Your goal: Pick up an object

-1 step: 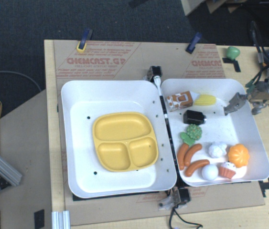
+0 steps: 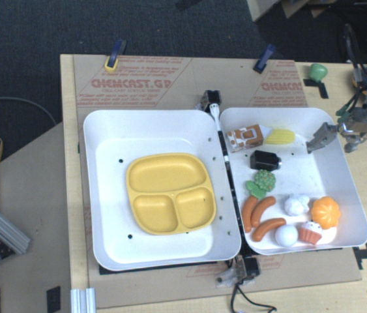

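Observation:
The right bin [image 2: 339,175] holds several toy foods: a brown and white block [image 2: 245,136], a yellow corn piece [image 2: 279,136], a black block [image 2: 264,160], green broccoli [image 2: 261,183], two orange sausages [image 2: 259,210], a white egg [image 2: 287,235], a white lump [image 2: 296,205], an orange pumpkin [image 2: 325,212] and a small cupcake [image 2: 310,233]. My gripper [image 2: 334,142] hovers over the bin's upper right rim, to the right of the corn. It is open, and I see nothing between its fingers [image 2: 318,138].
In the left bin [image 2: 105,175] lies a yellow divided plate [image 2: 170,192]. Blue clamps [image 2: 113,56] [image 2: 264,59] hold the cardboard backing at the far edge. A green knob [image 2: 316,72] sits beyond the right bin. A black bracket [image 2: 212,100] stands where the bins meet.

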Controlling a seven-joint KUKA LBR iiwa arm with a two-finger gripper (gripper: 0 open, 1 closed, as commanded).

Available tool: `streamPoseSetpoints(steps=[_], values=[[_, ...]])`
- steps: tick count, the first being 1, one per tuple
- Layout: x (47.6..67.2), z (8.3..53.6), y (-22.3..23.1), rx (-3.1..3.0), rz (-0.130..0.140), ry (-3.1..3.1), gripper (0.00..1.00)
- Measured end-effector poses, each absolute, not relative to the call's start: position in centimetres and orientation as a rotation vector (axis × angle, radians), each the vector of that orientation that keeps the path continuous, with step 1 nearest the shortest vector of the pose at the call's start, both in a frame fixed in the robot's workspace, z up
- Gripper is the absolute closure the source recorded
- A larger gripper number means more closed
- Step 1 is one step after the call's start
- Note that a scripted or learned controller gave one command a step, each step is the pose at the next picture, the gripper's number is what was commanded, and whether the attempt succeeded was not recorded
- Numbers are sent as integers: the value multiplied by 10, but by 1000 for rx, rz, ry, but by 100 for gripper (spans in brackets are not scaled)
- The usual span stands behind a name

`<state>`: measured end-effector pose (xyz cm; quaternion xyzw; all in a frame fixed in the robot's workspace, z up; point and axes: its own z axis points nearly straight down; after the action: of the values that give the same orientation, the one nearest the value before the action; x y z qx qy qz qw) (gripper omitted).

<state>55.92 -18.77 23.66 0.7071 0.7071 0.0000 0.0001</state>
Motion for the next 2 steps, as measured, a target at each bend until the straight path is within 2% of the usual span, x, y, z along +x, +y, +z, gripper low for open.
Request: streamPoseSetpoints(steps=[2], values=[[544,125,-181,2227,-5,2227,0]])
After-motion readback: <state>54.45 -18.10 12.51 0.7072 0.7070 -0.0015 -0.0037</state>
